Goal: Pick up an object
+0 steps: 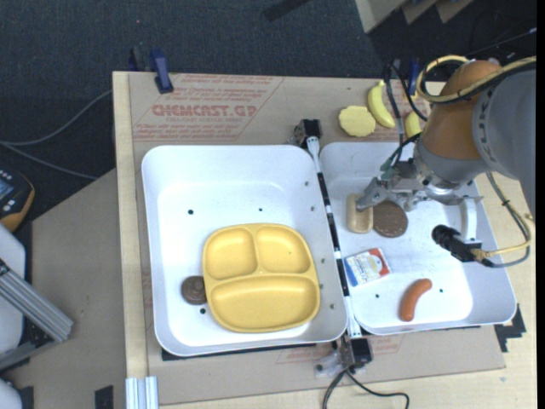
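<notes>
My gripper hangs low over the back of the right bin, on the grey arm with its orange band. It stands open, with nothing between its fingers. Just below it lies a brown round disc, and a tan block sits next to the left fingertip. Nearer the front of this bin lie a small white, red and blue packet and a reddish sausage.
The left bin holds a yellow divided tray with a small brown round piece beside it. Yellow toy fruit lies on the board behind the right bin. A black cable plug hangs off the arm.
</notes>
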`<state>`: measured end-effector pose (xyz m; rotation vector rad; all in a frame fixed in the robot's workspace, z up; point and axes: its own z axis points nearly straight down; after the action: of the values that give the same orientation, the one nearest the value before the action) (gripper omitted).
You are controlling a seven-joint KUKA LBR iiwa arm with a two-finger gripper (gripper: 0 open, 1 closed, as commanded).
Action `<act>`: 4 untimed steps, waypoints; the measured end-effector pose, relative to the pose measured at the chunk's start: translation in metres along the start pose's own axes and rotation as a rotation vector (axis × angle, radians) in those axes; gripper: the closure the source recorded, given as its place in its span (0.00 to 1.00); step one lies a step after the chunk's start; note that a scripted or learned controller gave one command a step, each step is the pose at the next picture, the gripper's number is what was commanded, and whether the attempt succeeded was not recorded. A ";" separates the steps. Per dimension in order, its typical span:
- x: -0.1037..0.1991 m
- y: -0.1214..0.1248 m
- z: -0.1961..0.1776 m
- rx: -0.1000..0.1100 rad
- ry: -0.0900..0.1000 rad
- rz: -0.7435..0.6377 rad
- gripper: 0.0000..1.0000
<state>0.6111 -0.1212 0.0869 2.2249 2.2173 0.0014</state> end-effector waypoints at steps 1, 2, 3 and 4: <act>-0.063 0.039 0.001 -0.006 -0.004 -0.001 0.00; -0.030 -0.028 0.000 0.000 0.001 -0.001 0.00; -0.039 -0.104 -0.001 -0.002 0.000 0.002 0.00; -0.052 -0.130 -0.001 -0.005 0.000 0.000 0.00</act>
<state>0.4805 -0.1725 0.0872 2.2227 2.2145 0.0059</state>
